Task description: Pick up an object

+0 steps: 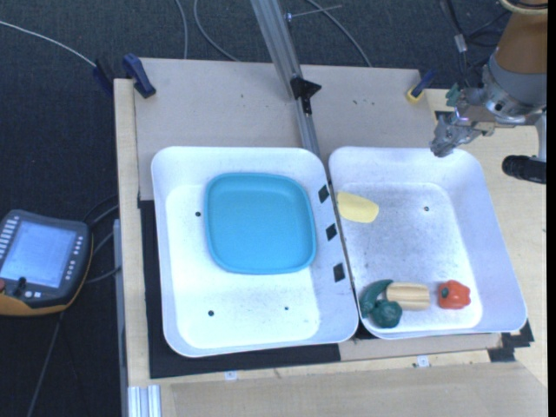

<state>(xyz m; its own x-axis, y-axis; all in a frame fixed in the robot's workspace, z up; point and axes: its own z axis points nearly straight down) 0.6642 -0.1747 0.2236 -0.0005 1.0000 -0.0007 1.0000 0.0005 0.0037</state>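
Lying nearest the camera, along the front wall of the right bin (486, 198), are three small things in a row: a green piece (380, 302), a tan cylinder (408, 296) and a red pepper-like toy (453, 294), the green one touching the cylinder and the red one just beside its other end. Any of these could be serving as the task's thing; a yellow piece (357, 208) is resting near the bin's left wall, well apart from them. The cylinder is lying on its side, its long axis running left to right across the view, parallel to the front wall. The gripper (443, 142) is hanging over the bin's far right corner, well apart from every object, and I cannot tell how its jaws are standing. The crowding looks risky: jaws coming down on the cylinder could be striking a neighbour or the bin wall and be closing on nothing. A blue plate (261, 222) is sitting in the left bin (174, 233) on the counter (217, 102).
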